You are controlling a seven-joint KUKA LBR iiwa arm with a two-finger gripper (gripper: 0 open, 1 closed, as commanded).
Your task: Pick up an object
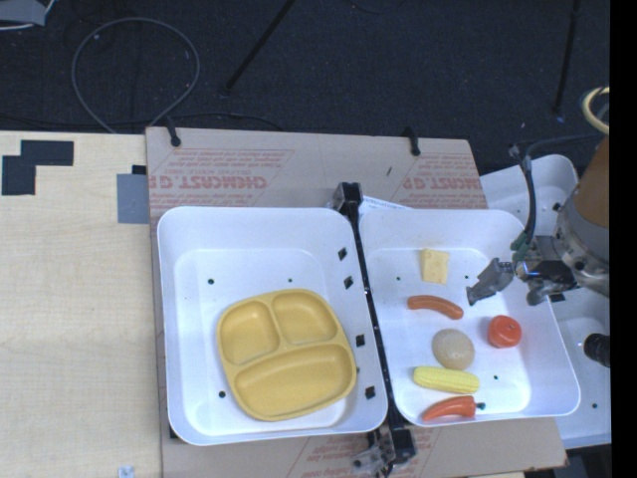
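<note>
two shallow white plastic bins sit side by side on a brown cardboard sheet [299, 172] printed with red lettering.

right white bin [557, 386] holds the loose items:
- pale yellow cheese-like wedge [434, 265], far part of the bin, long axis running near to far.
- reddish-brown toy sausage [435, 307], just near of the wedge, long axis left to right, right end tipped slightly nearer.
- small red tomato-like toy [504, 331], right of the sausage, round, no clear axis.
- beige rounded potato-like toy [453, 348], middle of the bin, between sausage and corn.
- yellow toy corn cob [445, 378], just near of the potato, long axis left to right, right end a little nearer.
- orange-red chilli-shaped toy [450, 408], nearest of all, close to the near wall, long axis left to right, dark stem tip at its right end.

left white bin [189, 257] holds a yellow three-compartment plastic plate [286, 355], turned slightly askew, two small wells far, one large well near.

grey two-finger gripper [490, 282] reaches in from the right over the right bin, far of the tomato and right of the sausage. fingers: cannot tell how far apart they stand; nothing seen between them.

light wood worktop [70, 317] to the left, with black and grey patches. dark carpeted floor [299, 48] beyond, with cables and stand legs.
</note>
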